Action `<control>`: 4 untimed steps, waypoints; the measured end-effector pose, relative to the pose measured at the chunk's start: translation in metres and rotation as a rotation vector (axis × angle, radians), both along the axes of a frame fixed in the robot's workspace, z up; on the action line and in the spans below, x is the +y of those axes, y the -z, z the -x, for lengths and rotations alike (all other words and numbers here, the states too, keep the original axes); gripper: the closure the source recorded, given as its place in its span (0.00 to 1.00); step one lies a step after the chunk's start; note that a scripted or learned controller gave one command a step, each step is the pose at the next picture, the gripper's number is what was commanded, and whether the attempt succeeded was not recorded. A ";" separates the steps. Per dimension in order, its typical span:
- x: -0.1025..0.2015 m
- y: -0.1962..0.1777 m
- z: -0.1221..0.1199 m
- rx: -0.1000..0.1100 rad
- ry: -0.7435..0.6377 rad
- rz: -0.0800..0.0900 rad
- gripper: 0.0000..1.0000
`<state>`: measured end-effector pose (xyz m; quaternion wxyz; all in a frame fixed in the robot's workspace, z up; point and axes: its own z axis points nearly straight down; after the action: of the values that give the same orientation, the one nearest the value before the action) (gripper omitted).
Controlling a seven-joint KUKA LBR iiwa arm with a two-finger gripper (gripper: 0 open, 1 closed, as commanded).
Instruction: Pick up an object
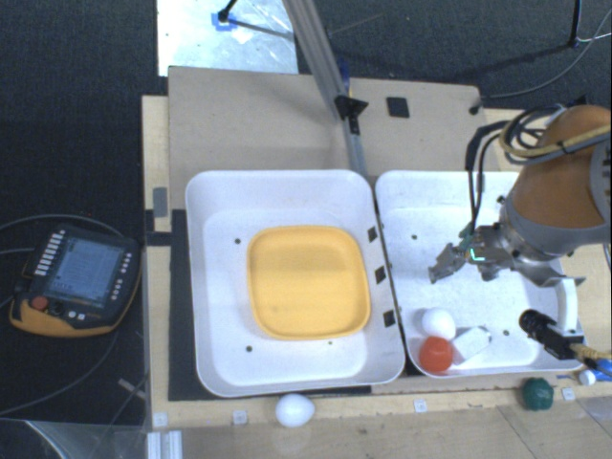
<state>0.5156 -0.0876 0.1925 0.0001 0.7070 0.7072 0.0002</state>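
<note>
Hand: centre-right of frame, over right bin, grip state cannot be told | Red ball, white ball, white block: lower part of right bin, clustered | Yellow plate: left bin | White egg: worktop, bottom centre

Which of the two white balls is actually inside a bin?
The white ball in the right bin, resting against the red ball near its front edge. The other white ball lies outside on the bench, in front of the left bin.
</note>
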 end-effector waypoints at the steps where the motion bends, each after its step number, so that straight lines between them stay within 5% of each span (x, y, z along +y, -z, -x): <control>1: 0.000 0.000 0.000 0.000 0.000 0.000 0.00; 3: -0.005 0.104 0.004 0.003 0.000 0.000 0.00; 4: -0.005 0.092 0.003 -0.001 0.000 0.000 1.00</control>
<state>0.5129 -0.0930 0.1007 0.0005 0.7071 0.7071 0.0006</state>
